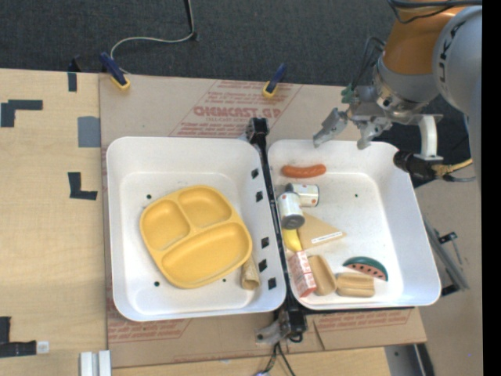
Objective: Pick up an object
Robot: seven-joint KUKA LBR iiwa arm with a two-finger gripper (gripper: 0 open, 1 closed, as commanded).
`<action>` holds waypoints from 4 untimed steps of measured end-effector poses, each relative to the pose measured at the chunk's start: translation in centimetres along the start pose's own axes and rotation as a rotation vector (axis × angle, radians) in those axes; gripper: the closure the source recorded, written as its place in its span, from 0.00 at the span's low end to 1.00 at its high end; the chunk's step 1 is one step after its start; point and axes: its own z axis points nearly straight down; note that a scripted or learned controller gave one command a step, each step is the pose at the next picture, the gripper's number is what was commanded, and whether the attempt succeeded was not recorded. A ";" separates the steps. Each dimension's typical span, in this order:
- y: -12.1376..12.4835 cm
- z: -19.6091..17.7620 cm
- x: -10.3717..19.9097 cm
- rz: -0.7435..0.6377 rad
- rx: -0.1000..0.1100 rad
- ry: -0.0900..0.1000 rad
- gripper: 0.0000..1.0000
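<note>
Camera view, gripper hovering above right bin's far rim, fingers spreading open, gripping nothing, hot dog lying nearest below, small can beside it, yellow divided plate sitting in left bin.

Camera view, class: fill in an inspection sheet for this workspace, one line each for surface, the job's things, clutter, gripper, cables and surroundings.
Surface: two white bins, left bin and right bin, side by side on cardboard.
Job's things: right bin holds a sausage, metal can, cheese wedge, watermelon slice, bread pieces and a pink packet.
Clutter: yellow divided plate and a small tan piece in the left bin.
Gripper: gripper open above the right bin's far rim, holding nothing.
Cables: black cable on the dark floor.
Surroundings: two clamps on the cardboard's far edge.
</note>
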 end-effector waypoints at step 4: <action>1.7 15.7 -0.8 -0.002 0.003 -0.001 0.00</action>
